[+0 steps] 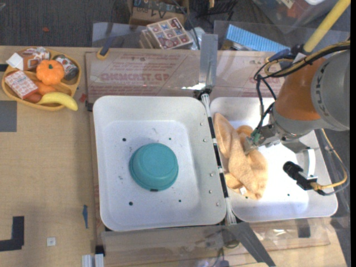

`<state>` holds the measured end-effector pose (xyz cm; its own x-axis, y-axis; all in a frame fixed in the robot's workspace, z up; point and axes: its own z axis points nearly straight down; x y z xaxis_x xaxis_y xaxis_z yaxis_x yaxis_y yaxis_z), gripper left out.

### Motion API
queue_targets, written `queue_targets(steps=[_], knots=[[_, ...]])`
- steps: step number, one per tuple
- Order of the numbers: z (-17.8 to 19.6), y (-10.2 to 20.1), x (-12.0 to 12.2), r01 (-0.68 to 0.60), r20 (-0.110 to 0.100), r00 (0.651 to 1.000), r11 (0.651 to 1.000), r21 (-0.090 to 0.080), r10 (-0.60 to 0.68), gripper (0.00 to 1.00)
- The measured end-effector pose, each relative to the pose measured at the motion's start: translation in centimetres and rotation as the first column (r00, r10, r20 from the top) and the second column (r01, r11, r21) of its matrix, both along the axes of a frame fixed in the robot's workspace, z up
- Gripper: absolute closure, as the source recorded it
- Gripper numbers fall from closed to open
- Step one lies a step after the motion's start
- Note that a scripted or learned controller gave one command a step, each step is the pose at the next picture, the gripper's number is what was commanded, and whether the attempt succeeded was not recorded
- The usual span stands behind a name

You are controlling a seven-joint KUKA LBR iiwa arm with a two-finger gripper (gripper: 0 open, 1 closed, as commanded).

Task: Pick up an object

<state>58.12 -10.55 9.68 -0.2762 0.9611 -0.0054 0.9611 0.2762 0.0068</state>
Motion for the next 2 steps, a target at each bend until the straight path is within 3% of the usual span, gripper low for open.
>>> queue_targets(steps=[1, 2], knots=[[0.0, 0.0, 0.0, 0.0, 0.0, 1.0, 1.0, 0.0, 0.0, 0.0], [10.6, 0.3, 4.8, 0.023, -0.01, 1.0, 1.0, 0.002, -0.023, 0.0]])
